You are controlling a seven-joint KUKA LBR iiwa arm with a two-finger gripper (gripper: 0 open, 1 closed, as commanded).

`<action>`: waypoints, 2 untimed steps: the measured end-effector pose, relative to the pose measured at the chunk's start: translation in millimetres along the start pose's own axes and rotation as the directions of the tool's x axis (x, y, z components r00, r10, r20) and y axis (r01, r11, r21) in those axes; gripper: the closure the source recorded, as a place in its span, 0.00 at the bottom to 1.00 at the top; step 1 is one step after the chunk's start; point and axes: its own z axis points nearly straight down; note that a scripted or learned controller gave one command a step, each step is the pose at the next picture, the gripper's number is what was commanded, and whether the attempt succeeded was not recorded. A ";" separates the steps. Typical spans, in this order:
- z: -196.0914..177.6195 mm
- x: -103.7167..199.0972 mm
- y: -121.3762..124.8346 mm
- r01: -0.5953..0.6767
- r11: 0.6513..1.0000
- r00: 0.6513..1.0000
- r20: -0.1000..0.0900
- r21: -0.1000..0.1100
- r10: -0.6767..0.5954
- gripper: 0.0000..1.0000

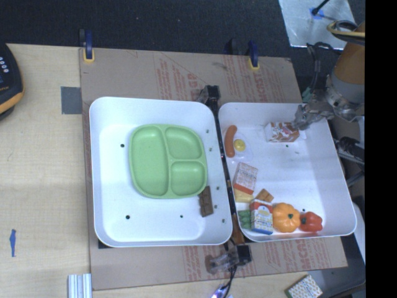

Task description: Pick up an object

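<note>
Wooden counter [43, 166] carries a brown cardboard sheet [161, 73] clamped at its far edge, with two shallow white bins side by side on it. Left bin [111, 228]: a light green three-compartment plastic tray [167, 160], plus a small brown block [205, 202] near the bin's right wall. Right bin [322, 166]: a crumpled clear wrapper with red print [282, 131] at the far side; an orange-red sausage [230, 139] and a small yellow round piece [239, 146] by the left wall; a red-and-white printed packet [245, 177] mid-bin; an orange toy pumpkin [286, 217], a red toy pepper [311, 221] and a green-and-white carton [260, 219] along the near edge. Gripper [304, 118] sits low at the bin's far right corner, just beside the wrapper's right end. Can't tell whether the fingers are released or clenched.
</note>
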 end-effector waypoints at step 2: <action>6.4 44.4 -17.8 0.000 1.000 1.000 0.000 0.002 0.000 0.00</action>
